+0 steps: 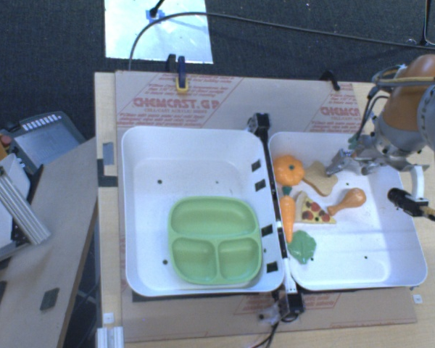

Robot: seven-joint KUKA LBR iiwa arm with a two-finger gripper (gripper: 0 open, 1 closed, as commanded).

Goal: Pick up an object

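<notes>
Where toys crowd, right bin point(391, 267).

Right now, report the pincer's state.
Pincer: cannot be told whether open or closed; it sits low in the right bin, beside the bread slice, with nothing visibly held.

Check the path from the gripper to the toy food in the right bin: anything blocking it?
Nothing visible does. The gripper hovers over the right bin, just right of the bread slice. The pumpkin, drumstick, pizza slice, carrot and broccoli lie uncovered on the bin floor, clustered close together.
</notes>
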